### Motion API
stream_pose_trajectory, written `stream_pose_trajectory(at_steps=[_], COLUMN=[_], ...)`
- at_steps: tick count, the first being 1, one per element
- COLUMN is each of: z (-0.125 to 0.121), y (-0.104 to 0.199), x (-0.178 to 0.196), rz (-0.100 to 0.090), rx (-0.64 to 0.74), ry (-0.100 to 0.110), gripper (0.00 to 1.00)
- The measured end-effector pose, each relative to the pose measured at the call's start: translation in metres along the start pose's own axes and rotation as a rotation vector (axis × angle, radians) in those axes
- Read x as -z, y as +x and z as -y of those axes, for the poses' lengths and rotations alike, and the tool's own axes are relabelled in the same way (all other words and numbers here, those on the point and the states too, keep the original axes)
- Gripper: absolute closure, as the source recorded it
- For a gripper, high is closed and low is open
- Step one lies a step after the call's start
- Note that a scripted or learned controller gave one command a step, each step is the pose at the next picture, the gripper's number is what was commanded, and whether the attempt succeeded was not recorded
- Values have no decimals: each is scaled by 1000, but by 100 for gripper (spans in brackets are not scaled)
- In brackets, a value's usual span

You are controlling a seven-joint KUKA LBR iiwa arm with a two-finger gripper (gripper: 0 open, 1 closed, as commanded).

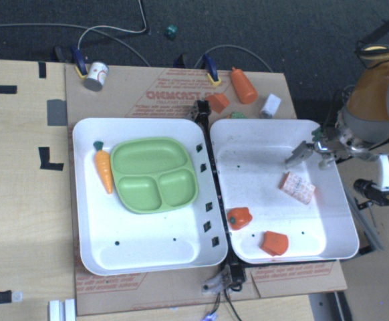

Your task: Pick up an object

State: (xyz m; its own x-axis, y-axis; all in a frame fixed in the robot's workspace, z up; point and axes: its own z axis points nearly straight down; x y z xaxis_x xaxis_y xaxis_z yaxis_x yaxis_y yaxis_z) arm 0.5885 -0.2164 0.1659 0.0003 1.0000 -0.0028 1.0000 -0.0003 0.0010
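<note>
The left bin [87, 199] holds a green divided plate [154, 174] with a toy carrot [103, 169] lying just beside its left edge. In the right bin [328, 239] lie a small red-and-white packet [297, 188], an orange pepper-like toy [238, 217] near the divider, and an orange block [275, 243] by the front wall. The gripper [309, 151] hangs over the right bin's upper right part, fingers spread, nothing between them, just above the packet. Behind the bins on the worktop [14, 179] lie an orange bottle-shaped toy [243, 85] and a small can [96, 75].
</note>
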Motion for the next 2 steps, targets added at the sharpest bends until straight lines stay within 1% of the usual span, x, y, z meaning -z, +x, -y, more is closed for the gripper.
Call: stream_pose_trajectory(at_steps=[1,2], z=[2,2], y=[16,18], x=[-77,-69], rz=[5,3], rx=[0,1], ry=[-10,-7], gripper=[0,100])
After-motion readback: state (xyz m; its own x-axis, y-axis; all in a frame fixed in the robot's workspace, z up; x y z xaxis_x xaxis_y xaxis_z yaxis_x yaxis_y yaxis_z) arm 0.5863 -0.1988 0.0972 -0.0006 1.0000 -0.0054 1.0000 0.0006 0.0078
